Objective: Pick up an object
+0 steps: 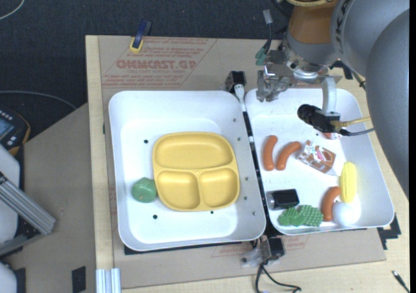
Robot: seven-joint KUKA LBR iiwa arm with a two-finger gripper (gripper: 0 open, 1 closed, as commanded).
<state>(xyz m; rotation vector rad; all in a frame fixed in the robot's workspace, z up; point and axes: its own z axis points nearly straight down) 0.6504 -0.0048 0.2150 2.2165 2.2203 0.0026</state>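
Observation:
My gripper [269, 89] hangs over the far left corner of the right bin [370, 155], near the divider between the bins, with nothing visibly in it. Below it in that bin lie two orange sausages [269, 152] [288, 155] side by side. To their right is a red-and-white packet [318, 158], then a yellow corn cob [349, 181]. Along the bin's near edge are a black block [283, 199], a green leafy piece [301, 216], a third sausage [330, 202] and a white egg [348, 214].
The left bin [123, 149] holds a yellow divided plate [195, 169] and a small green lump [144, 190] beside it. A black fitting with cables [318, 117] juts from the arm over the right bin. The arm's grey bulk covers the right side.

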